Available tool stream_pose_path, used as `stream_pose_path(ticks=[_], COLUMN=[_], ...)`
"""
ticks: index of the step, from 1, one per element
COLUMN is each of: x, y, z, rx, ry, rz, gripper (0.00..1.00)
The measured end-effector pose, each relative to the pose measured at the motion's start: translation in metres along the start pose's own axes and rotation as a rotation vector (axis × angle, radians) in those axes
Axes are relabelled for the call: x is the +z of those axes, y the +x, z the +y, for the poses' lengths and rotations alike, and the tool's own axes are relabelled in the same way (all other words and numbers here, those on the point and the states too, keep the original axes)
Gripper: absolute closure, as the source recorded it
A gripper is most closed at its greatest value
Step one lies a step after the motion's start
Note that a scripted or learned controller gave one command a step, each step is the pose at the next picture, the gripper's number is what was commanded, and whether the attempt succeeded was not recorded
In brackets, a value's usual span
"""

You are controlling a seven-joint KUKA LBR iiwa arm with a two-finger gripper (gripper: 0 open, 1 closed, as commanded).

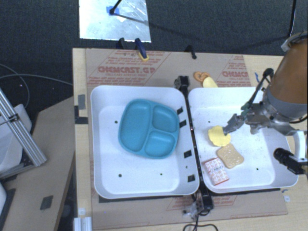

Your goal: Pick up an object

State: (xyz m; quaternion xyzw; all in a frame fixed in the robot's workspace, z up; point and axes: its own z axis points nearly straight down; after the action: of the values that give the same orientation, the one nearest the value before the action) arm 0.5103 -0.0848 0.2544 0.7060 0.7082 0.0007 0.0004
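Two shallow white bins sit side by side on a bench. The left bin (108, 177) holds a blue divided plate (148, 128). Over the right bin (262, 177), the arm's gripper (234, 124) touches a yellow chip-shaped piece (219, 137); whether its fingers grip cannot be told. Just beside lie a toast slice (230, 156) and a small red-patterned packet (215, 171).
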Motion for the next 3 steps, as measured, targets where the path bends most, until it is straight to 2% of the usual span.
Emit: stream_pose_path(ticks=[1, 2, 3], x=[0.132, 0.169, 0.157], y=[0.001, -0.021, -0.022], z=[0.001, 0.065, 0.066], rx=[0.002, -0.001, 0.0], ry=[0.006, -0.004, -0.01], rz=[0.001, -0.001, -0.003], gripper=[0.0, 0.0, 1.0])
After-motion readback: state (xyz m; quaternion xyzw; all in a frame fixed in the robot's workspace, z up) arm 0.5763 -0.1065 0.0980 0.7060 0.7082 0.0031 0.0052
